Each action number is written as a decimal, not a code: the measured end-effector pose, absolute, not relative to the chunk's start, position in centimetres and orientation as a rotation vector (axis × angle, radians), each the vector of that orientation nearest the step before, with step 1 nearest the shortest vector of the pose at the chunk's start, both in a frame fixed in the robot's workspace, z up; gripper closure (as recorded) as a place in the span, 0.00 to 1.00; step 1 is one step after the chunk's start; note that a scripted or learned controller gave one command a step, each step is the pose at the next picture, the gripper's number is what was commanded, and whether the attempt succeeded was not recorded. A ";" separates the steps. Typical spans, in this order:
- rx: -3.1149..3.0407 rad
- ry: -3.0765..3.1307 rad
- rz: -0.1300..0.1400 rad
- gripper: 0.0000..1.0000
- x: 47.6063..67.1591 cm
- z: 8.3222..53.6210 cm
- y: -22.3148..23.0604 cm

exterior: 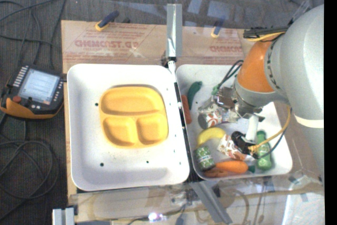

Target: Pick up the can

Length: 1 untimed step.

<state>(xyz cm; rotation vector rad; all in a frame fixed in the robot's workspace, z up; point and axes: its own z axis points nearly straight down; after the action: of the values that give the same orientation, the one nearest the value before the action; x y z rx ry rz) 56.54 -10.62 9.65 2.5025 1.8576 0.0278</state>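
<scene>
While the arm [295, 60] leans in from the right, the far left shows a teach pendant [32, 91] lying on the dark floor among loose cables. Next comes the table [79, 45], with brown cardboard under two white bins. The left bin [84, 166] carries a yellow divided tray [135, 115] near its middle. Across the divider, the right bin [281, 158] is crowded. A thin orange-red stick [186, 108] lies along its left wall, with a dark green vegetable [194, 89] just beside it toward the back. A banana [210, 136] sits near the middle, and just in front of it stands the can [203, 155], small and green-labelled, near the bin's front left corner. A carrot [228, 167] lies along the front wall, touching or nearly touching the can. A crumpled packet [229, 147] is beside the banana. The gripper [226, 105] hangs low behind the banana, well apart from the can; whether it is clenched or released I cannot tell. A green object [264, 156] sits at the far right.
</scene>
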 end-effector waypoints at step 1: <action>2.498 1.854 0.029 1.00 56.7 10.8 -10.8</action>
<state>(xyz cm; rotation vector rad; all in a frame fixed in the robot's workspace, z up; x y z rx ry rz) 56.66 -10.79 10.85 2.4976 1.8542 0.0294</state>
